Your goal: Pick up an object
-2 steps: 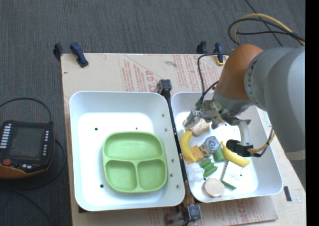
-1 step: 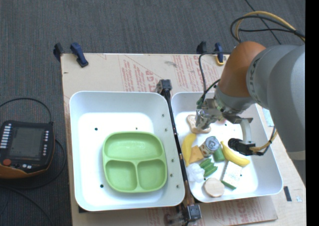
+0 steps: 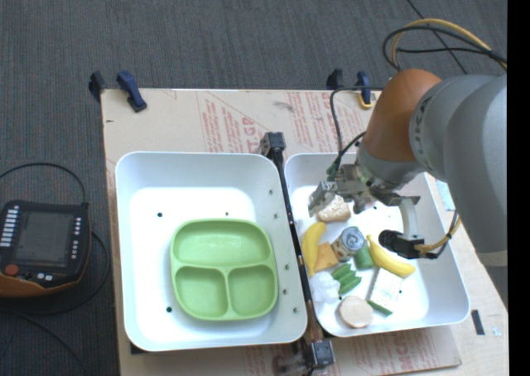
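Note:
My gripper [image 3: 329,197] hangs low in the right bin [image 3: 447,300], at its back left, right over a tan bread slice [image 3: 335,212]. Whether it touches the slice I cannot tell. In front of the slice lie a yellow banana [image 3: 312,244] and a small can [image 3: 350,242] with a silver top. A second banana [image 3: 392,261] lies further right. Toward the front are green pieces [image 3: 348,277], a white box [image 3: 385,287], a round tan disc [image 3: 356,312] and a crumpled white thing [image 3: 324,286].
The left bin [image 3: 141,200] bears a light green divided plate [image 3: 224,268]. A black divider [image 3: 290,217] runs between the bins. The grey arm with its orange band [image 3: 397,113] reaches in from the right, above the right bin's back. A pendant [image 3: 41,246] lies on the floor at left.

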Controlling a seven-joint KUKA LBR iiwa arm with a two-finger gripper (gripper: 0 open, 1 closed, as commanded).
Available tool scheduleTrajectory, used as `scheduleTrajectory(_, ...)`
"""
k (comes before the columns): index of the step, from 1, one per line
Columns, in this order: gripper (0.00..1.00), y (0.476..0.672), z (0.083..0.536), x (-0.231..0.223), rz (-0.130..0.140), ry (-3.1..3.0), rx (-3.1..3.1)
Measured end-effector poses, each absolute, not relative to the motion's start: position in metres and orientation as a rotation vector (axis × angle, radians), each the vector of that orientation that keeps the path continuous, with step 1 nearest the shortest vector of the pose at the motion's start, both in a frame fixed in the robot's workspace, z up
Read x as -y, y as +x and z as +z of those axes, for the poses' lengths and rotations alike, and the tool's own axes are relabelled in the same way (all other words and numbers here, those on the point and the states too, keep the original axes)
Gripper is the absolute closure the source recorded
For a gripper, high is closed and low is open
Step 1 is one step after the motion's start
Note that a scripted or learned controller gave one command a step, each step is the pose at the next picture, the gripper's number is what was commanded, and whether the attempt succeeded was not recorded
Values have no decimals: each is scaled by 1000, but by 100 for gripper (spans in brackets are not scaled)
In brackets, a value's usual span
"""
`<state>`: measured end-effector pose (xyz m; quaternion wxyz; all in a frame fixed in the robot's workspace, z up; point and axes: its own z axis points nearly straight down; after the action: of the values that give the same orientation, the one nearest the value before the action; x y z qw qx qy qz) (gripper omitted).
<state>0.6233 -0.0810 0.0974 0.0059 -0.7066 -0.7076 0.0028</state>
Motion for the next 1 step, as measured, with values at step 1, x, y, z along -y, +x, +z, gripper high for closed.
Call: scheduleTrajectory(1, 100, 624, 107, 81, 9, -2210, 2214)
